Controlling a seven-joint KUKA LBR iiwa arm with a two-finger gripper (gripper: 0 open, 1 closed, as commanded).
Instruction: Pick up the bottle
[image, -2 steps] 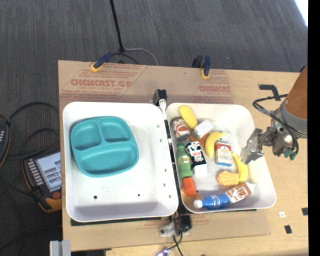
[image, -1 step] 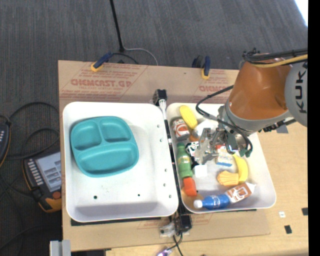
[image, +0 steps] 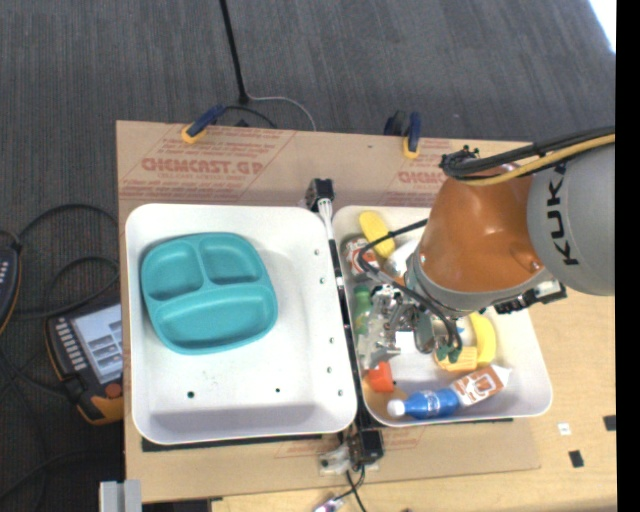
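A small blue bottle (image: 430, 403) with a white cap lies on its side at the front of the right bin (image: 535, 395). A clear bottle (image: 368, 330) with an orange cap (image: 379, 377) lies along the bin's left wall. My gripper (image: 415, 330) hangs low over the middle of this bin, just right of the clear bottle and a little behind the blue one. The orange wrist band hides much of the bin's middle and back. Nothing visibly hangs from the gripper.
A yellow banana-shaped toy (image: 376, 233) lies at the back of the right bin, a yellow piece (image: 482, 340) and an orange-and-white packet (image: 482, 383) at its front right. The left bin (image: 290, 380) holds a teal divided plate (image: 208, 291). Clamps sit at the board's far edge.
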